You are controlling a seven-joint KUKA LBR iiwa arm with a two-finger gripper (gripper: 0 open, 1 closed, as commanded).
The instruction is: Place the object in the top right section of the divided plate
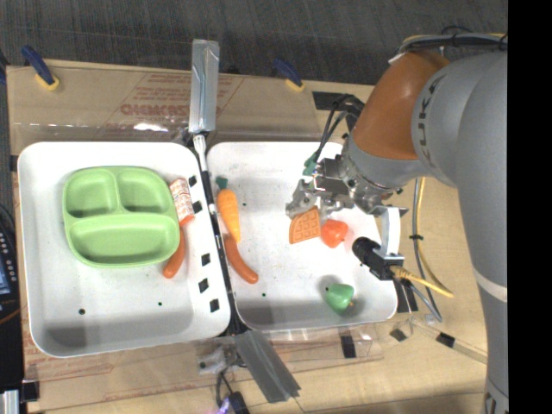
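Pincer (307,203) tips hidden against waffle (304,228).

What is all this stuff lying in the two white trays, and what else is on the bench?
Bins: two, white, side by side on the bench; left, right.
Divided plate: one, green, three sections, in the left bin.
Small can: one, white and red label, lying at the plate's right edge.
Sausages: two, orange-red; one by the plate's lower right, one at the right bin's left side.
Carrot: one, orange, right bin, left side.
Waffle piece: one, orange-brown, mid right bin.
Tomato: one, red, beside the waffle piece.
Pepper: one, green, right bin, lower right.
Arm: one, grey, orange band.
Gripper: one, above the waffle piece.
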